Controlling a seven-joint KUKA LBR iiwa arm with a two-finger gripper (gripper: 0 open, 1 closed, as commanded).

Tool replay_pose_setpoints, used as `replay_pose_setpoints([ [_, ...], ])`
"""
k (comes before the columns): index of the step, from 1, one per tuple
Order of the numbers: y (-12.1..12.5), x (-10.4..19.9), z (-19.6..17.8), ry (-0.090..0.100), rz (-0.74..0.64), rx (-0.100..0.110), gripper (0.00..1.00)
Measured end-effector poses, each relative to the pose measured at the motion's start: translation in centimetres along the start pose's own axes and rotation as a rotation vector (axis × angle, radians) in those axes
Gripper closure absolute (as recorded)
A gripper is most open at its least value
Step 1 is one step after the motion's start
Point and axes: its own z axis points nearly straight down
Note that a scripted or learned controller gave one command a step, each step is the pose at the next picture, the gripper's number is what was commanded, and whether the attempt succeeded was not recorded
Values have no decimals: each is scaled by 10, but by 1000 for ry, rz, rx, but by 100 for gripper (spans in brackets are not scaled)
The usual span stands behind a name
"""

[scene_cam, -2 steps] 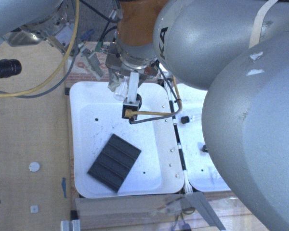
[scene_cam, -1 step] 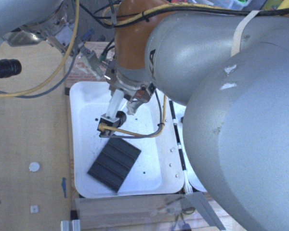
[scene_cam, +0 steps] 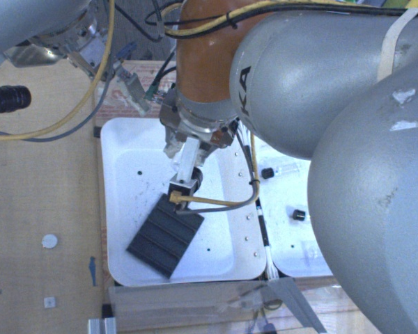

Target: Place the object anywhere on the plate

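Grey arm [scene_cam: 320, 82] foremost; ribbed black slab [scene_cam: 165, 236] just beside tool [scene_cam: 187, 160]

We see a tan wooden worktop [scene_cam: 42, 186] carrying two shallow white bins just beside each other, the left bin [scene_cam: 125, 186] and the right bin [scene_cam: 292, 252]. On the bare wood left of them lie a small white disc [scene_cam: 49, 241], a blue sliver [scene_cam: 92, 270] and a tiny grey square [scene_cam: 49, 302].
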Motion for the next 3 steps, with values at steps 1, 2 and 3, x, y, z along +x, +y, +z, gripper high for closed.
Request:
replay_pose_setpoints([
  [1,74,41,9,3,-404,-2,100],
  [2,85,48,8,3,56,-1,100],
  [3,80,46,-88,3,-396,-2,100],
])
